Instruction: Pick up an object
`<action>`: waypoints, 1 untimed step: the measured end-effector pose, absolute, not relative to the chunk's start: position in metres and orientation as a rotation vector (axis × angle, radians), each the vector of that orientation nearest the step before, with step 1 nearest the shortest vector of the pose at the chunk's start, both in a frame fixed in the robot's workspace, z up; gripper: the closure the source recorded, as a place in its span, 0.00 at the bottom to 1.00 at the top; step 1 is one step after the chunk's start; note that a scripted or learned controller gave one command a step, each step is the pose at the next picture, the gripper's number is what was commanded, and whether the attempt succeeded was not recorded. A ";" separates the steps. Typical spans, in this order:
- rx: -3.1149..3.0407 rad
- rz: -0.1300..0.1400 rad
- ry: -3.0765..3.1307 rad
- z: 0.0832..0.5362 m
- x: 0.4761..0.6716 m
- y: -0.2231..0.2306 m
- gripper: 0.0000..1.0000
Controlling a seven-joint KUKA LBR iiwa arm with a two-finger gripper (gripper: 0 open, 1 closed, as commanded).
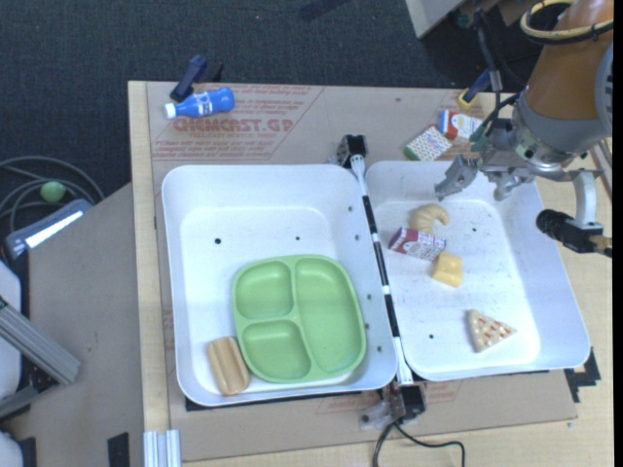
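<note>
2 white bins sit side by side. The left bin (195, 212) holds 1 green divided tray (297, 316) with 3 compartments, and 1 tan bread-like piece (228, 365) just beside the tray's near-left corner. The right bin (545, 300) holds 4 small items: 1 red-and-white packet (416, 243), 1 pizza slice (489, 330), 1 croissant (429, 217) touching the packet, 1 yellow cheese block (448, 269). The gripper (479, 180) hangs over the right bin's far edge, fingers spread, pinching nothing.
</note>
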State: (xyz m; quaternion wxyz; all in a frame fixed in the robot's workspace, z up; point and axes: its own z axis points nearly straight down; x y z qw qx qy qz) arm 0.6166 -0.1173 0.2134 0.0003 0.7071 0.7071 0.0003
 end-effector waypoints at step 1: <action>2.224 -0.003 2.223 0.120 0.571 -0.102 0.00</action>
